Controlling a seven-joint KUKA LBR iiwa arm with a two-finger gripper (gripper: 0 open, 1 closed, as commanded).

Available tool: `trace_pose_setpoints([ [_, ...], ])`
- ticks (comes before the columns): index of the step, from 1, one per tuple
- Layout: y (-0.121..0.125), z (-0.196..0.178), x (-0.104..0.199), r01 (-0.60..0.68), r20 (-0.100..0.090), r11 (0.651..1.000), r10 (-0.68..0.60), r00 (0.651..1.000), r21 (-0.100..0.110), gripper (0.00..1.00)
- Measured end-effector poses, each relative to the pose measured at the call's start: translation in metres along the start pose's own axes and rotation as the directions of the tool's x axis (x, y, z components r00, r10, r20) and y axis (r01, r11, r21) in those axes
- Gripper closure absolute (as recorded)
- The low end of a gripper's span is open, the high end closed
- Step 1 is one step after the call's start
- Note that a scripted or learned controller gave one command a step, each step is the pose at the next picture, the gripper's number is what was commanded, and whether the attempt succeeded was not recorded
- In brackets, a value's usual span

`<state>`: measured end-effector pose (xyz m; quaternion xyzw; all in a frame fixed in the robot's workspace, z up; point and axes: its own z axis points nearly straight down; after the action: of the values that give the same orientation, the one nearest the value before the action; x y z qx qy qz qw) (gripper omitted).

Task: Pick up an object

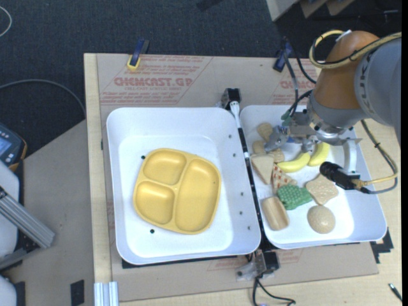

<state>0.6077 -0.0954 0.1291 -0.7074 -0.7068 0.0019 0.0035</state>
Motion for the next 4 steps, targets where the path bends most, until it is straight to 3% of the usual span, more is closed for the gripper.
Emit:
trace_pose_setpoints([
  [1, 0.003, 0.043, 0.0, -0.001, 0.002, 1.0, 0.001, 1.0, -0.015, 0.0],
  [2, 0.004, 0.03, 0.0, 0.0, 0.002, 1.0, 0.0, 1.0, -0.018, 1.0],
  [4, 0.001, -0.076, -0.005, 0.001, 0.004, 1.0, -0.001, 1.0, -0.013, 1.0],
])
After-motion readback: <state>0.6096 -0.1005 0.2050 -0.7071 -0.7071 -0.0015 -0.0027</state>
